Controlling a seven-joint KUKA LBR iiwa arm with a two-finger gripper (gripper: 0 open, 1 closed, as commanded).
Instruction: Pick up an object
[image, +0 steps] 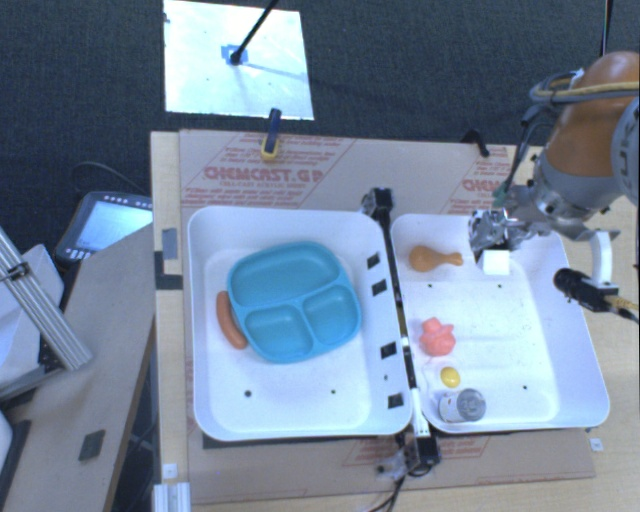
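White cube (496, 263) sits at the back of the right bin (570, 345), directly under my gripper (491, 238); cube looks to be touching the fingertips, but can't tell if it's btwn them, nor whether I'm spread or pinched. Tan drumstick (433, 259) lies just left of it. Nearer the front: pink toy (437, 337), small yellow ball (450, 377), grey can (463, 405) on its side. Left bin (290, 400) has a blue divided tray (294, 300) w/ an orange sausage (230, 320) touching its left edge.
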